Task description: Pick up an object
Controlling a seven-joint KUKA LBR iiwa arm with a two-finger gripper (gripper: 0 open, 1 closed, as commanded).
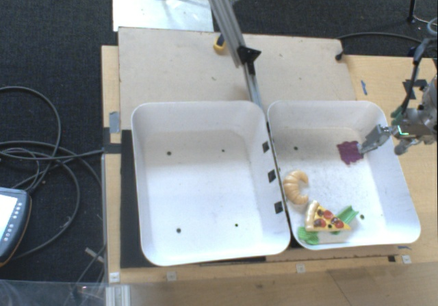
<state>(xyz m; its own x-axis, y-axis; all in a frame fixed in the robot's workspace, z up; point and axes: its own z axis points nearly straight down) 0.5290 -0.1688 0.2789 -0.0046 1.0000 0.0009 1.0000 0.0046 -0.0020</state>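
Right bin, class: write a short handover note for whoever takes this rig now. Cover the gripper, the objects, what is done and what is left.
Gripper: low at the right bin's right side, beside the purple toy; grasp not confirmed.
Objects: purple toy, croissant and pizza slice, all in the right bin.
Done: approach.
Left: grasp one object and lift it.

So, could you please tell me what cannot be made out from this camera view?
- Gripper: too small and blurred to tell whether it touches the purple crumpled object.
- Grey arm: cut off by the right edge.
- Green toy: partly hidden under the pizza-slice toy beside the tan croissant toy.
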